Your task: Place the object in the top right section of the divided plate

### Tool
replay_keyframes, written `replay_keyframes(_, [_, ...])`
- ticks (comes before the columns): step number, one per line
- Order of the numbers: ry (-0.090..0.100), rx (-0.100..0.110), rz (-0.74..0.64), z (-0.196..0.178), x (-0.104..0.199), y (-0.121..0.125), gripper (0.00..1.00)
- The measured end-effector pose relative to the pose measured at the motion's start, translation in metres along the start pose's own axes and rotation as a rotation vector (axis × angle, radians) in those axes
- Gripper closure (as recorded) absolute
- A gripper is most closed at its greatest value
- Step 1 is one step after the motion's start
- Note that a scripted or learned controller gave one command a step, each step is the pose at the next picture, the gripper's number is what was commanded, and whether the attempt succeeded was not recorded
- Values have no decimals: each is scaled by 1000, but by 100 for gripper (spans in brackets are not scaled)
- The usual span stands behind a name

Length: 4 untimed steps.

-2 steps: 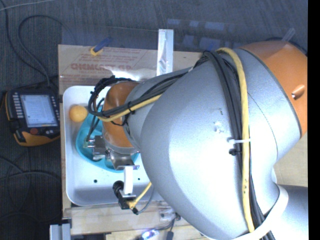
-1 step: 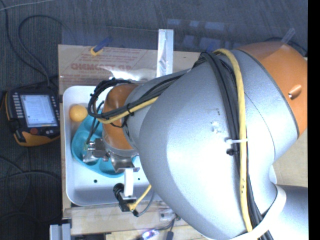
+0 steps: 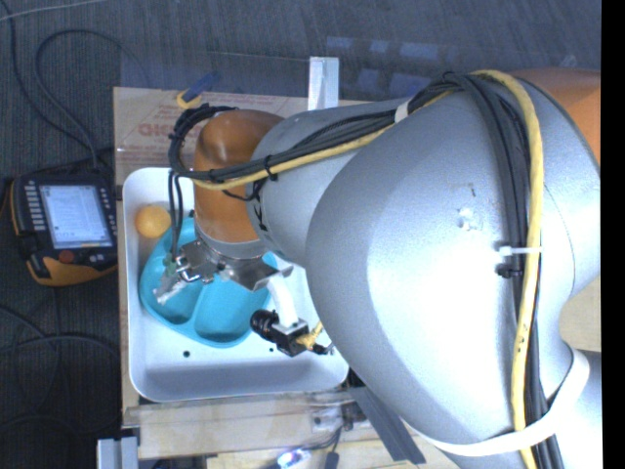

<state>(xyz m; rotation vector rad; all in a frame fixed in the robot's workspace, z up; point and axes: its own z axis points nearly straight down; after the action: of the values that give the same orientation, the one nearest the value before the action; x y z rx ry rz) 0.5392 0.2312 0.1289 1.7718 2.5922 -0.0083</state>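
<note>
The object [image 3: 151, 221] is a small, round, yellow-orange lump lying in the white bin [image 3: 146, 369], just up and left of the tool [image 3: 176, 279] and touching the edge of the blue divided plate [image 3: 217, 319]. The tool hangs low over the plate's left part, with nothing visibly between its fingers, though whether they are parted or closed cannot be told. The big grey arm [image 3: 430, 262] hides the plate's right side, much of the bin and most of the desk [image 3: 146, 120].

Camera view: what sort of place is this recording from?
Probably a robotics lab or test cell, not a home: a large grey arm over a white bin, a teach pendant on the carpet, loose cables.
</note>
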Motion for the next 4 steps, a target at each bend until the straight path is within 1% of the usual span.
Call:
replay_keyframes(1, [0, -2, 140, -230, -67, 6, 0])
replay_keyframes(2, [-3, 0, 140, -238, -68, 6, 100])
replay_keyframes(3, [0, 0, 155, -205, -96, 12, 100])
replay_keyframes(4, [4, 4, 109, -11, -35, -13, 100])
